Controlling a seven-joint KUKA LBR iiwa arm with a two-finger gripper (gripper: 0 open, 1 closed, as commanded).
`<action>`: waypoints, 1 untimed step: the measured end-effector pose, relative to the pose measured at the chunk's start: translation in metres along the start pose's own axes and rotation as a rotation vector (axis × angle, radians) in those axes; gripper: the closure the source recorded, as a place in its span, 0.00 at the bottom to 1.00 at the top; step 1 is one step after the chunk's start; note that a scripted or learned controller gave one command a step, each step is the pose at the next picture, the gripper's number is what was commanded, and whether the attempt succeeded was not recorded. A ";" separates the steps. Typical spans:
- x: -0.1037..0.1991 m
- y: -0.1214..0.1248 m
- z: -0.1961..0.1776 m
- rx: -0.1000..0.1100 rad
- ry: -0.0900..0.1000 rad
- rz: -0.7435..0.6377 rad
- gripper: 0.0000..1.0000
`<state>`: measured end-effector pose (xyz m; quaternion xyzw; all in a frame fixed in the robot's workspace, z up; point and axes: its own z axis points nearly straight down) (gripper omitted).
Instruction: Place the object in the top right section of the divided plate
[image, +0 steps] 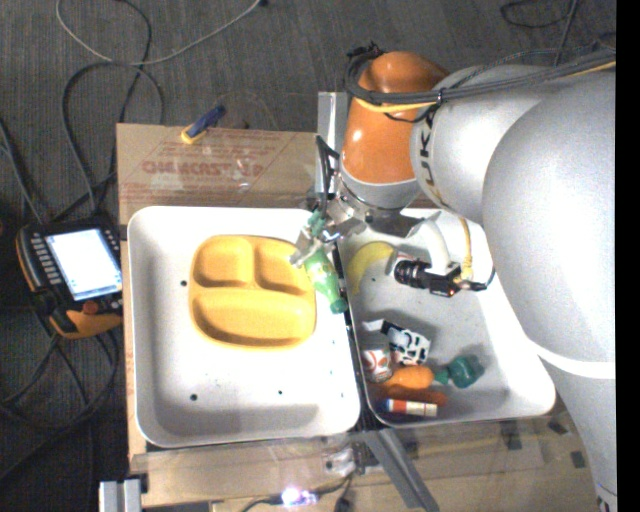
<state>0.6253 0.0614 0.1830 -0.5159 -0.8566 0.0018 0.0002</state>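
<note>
I'm running the arm in from the right; gripper (312, 240) sits over the seam between the two bins, right at the right edge of the yellow divided plate (252, 290) in the left bin (160, 400). Something green (327, 278) hangs just below the fingertips, a long pale-green item slanting down toward the near side; it looks pinched at its top end between the fingers, so I read the fingers as closed on it, though the contact spot is small and a bit cluttered

Step in hand, my call: carry phase, item lifted out of the right bin (500, 395) and being brought across to the plate. Not released yet, the green item is beside the plate's right rim, over the bin wall, not in any section

Plate has one large section on the near side and two smaller ones on the far side. The far right small section (281, 262) is the target and it lies just left of the gripper

Next move needs: a short shift left so the hanging end clears the plate rim, then lower and open. Item dangles tilted, so it may land across the divider or rim

Right bin holds leftover stuff: yellow round thing (366, 262), black-and-white item (408, 343), orange carrot-like piece (412, 379), teal piece (463, 371), red-and-white marker (410, 406)
</note>
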 end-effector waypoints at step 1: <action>0.000 0.000 0.000 0.000 0.000 0.000 0.00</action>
